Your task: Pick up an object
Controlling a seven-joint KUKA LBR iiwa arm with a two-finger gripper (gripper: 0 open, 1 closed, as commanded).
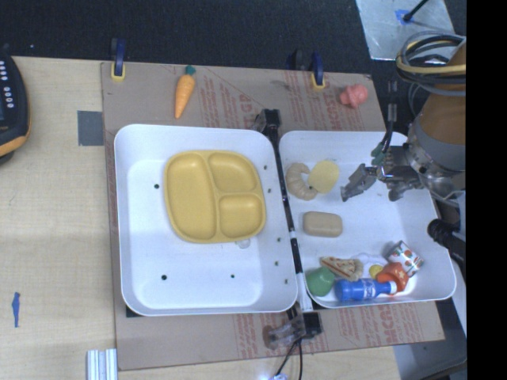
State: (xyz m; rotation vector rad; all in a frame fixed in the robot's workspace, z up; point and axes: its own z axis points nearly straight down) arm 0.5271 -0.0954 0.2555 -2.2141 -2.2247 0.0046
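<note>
At the far left edge of the frame a dark device with an orange rim (pixel 9 101) is cut off on the table (pixel 55 236). Right of it, a toy carrot (pixel 184 92) lies on the brown board (pixel 238 93) above the left bin (pixel 135 283), which carries a yellow divided plate (pixel 214 195) in its upper middle, with bare white floor below and left of the plate.

The right bin (pixel 372 224) touches the left one along the centre seam. In its upper left sit a pale curled piece (pixel 299 180) and a yellow round piece (pixel 323 175), touching; a tan block (pixel 322 224) lies just below them. Along the lower wall a cluster crowds together: a green piece (pixel 320 281), a sandwich-like wedge (pixel 341 267), a blue bottle (pixel 360 290), an orange piece (pixel 391 275) and a red-and-white can (pixel 403 256); their edges overlap and are hard to separate.

The end effector (pixel 372 179) hangs over the upper middle of the right bin, fingers spread apart with nothing between them, its left finger near the yellow round piece but apart from it. The bin's middle floor lies open. A pink lump (pixel 354 94) rests on the board at upper right.
</note>
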